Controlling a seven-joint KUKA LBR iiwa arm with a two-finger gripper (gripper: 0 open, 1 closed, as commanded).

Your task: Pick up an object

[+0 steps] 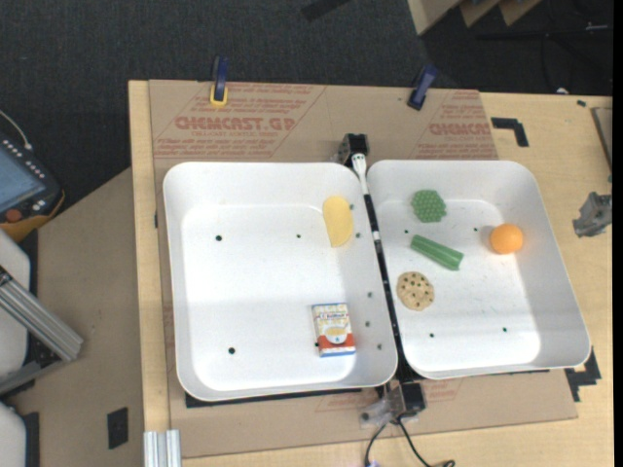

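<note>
Green stick (436,252) lies diagonally, upper-left to lower-right.

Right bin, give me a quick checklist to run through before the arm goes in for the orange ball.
1. Orange ball sits in the right bin, near its right wall: ok.
2. Ball stands apart from the green stick, the round green piece and the cookie: ok.
3. Nothing lies on top of the ball: ok.
4. Room between ball and bin wall for a finger: cannot tell.
5. Gripper at the view's right edge, outside the bin; open or shut: cannot tell.
</note>
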